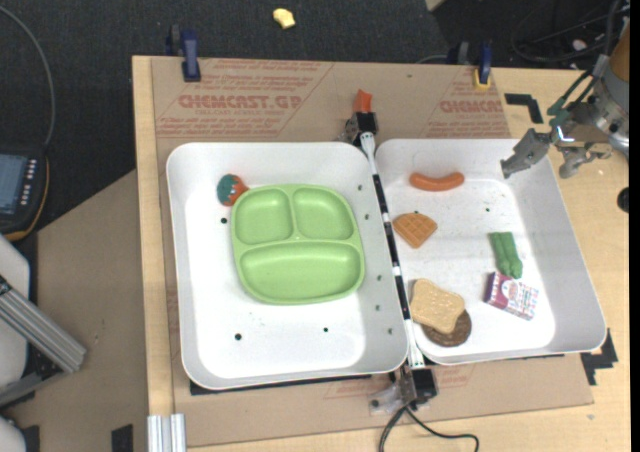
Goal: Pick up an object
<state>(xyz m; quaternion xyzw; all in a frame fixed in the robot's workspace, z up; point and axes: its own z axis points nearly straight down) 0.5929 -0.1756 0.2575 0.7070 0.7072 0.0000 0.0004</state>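
Since the gripper (545,148) hangs open and empty over the right bin's (560,240) far rim, you've nothing picked yet.

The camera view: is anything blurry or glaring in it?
Camera view: even, soft light, with faint shadows beside the green plate and hot dog; the white bins look bright but not blown out; the pincer at the right edge is slightly blurred.

Two white bins: the left bin (200,320) has one green divided plate (297,243) and one small ball (231,189). The right bin (560,240) has one sausage (437,180), one waffle (415,229), one green piece (506,253), one pink packet (512,295), one sandwich (438,311).
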